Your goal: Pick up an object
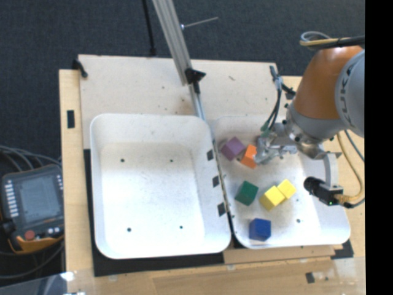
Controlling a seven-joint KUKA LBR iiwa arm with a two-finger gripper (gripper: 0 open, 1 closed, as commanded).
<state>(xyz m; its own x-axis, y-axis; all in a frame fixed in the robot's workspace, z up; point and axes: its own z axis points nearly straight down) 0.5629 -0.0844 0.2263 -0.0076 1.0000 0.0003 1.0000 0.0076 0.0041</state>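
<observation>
Reaching into the right white bin (325, 229), my metal two-finger gripper (263, 154) sits low, touching the small orange cube (249, 157) beside the purple cube (232, 147). Whether it is spread or pinching, I cannot tell.

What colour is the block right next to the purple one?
Orange. The orange block sits beside the purple block in the right bin, seen best in the camera view.
</observation>
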